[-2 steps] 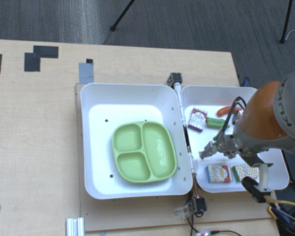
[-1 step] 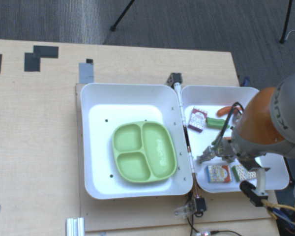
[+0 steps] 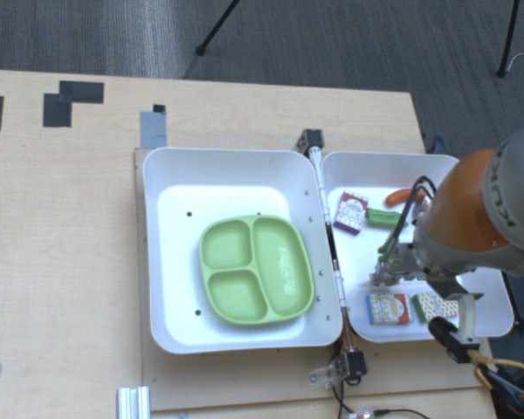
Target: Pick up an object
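- The pale wooden bench point(image 3: 61, 260) carries two shallow white bins side by side.
- The left white bin point(image 3: 170, 234) holds a light green plastic plate with three compartments point(image 3: 257, 270), lying flat near its middle.
- My grey arm with the orange band point(image 3: 472, 212) reaches in from the right over the right white bin point(image 3: 358, 321).
- My tool point(image 3: 386, 273) hangs low over that bin's middle; I cannot tell how it stands, or whether it holds anything.
- A small printed packet point(image 3: 389, 308) lies just near-side of my tool, with another patterned packet point(image 3: 437, 306) to its right.
- A dark red carton point(image 3: 351, 212), a green piece point(image 3: 382, 218) and an orange piece point(image 3: 404, 195) lie at the far side.
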Robot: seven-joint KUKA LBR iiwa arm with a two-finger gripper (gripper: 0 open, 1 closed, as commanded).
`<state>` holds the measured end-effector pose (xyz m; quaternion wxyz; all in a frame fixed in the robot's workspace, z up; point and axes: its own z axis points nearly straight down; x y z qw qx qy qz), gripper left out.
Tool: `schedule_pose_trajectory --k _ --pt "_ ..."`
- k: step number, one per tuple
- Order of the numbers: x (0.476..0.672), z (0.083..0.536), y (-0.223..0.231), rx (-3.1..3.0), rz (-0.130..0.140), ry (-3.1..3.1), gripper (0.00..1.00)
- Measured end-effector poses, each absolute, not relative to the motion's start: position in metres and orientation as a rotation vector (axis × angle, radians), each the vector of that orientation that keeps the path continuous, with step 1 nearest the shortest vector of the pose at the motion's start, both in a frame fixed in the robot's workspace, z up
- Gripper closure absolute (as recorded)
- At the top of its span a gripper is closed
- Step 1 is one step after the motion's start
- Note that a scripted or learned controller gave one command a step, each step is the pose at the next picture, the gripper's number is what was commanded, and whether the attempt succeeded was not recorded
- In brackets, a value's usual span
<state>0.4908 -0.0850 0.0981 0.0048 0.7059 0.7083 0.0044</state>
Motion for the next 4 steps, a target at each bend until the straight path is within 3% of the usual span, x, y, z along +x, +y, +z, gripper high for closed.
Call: schedule_pose_trajectory --k 1,2,3,4 --pt "0.491 0.098 -0.085 2.212 0.014 2.218 0.0" --pt "0.492 0.108 -0.084 2.206 0.018 2.22 1.0" --pt "0.492 0.108 -0.084 2.207 0.018 2.22 0.0" --pt "0.489 0.087 -0.085 2.216 0.007 2.218 0.0"
